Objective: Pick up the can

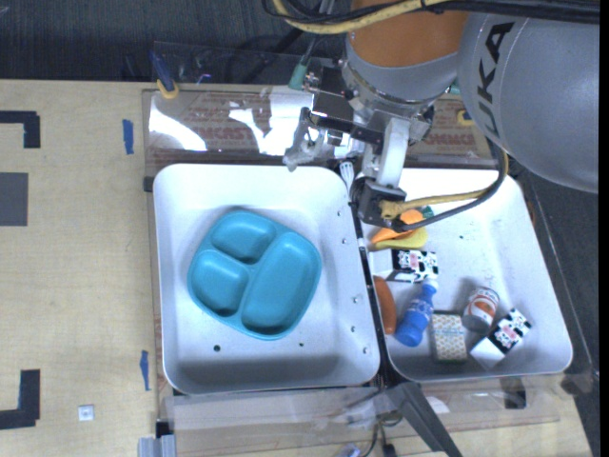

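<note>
Can [482, 305] small, blurred, in right bin [544, 274] | gripper [316, 146] (released or clenched: cannot tell) well apart

Side by side on surface [67, 255]: left bin [181, 208] and right bin [533, 246]. Near front right of right bin: can [482, 305]. Just before and right of can, box [509, 331]. Just left of can and slightly before, roll [447, 337]; further left, bottle [416, 317] lying tilted, then sausage [384, 305] along the bin's left wall. Behind and left of can, carton [416, 265]; further behind, small toy [404, 228]. Well left of can, in left bin, divided plate [255, 272] at the middle
</note>
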`<state>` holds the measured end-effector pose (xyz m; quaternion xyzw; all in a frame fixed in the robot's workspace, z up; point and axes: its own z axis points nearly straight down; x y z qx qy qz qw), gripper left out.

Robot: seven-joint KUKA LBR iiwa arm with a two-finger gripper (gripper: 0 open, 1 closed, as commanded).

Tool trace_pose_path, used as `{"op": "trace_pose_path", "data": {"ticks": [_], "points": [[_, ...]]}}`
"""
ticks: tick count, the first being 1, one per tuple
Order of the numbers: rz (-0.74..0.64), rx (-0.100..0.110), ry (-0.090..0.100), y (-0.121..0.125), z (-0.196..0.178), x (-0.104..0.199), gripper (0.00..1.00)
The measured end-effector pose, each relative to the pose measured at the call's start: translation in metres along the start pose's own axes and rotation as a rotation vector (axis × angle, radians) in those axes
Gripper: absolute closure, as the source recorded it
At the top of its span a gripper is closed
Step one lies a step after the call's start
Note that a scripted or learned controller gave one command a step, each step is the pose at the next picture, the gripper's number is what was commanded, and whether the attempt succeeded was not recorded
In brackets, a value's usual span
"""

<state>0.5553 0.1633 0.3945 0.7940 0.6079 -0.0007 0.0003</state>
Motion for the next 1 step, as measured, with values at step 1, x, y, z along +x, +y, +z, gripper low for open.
{"op": "trace_pose_path", "data": {"ticks": [1], "points": [[0.128,0.004,-0.002,-0.0420,0.0488,0.0157,0.00]]}}
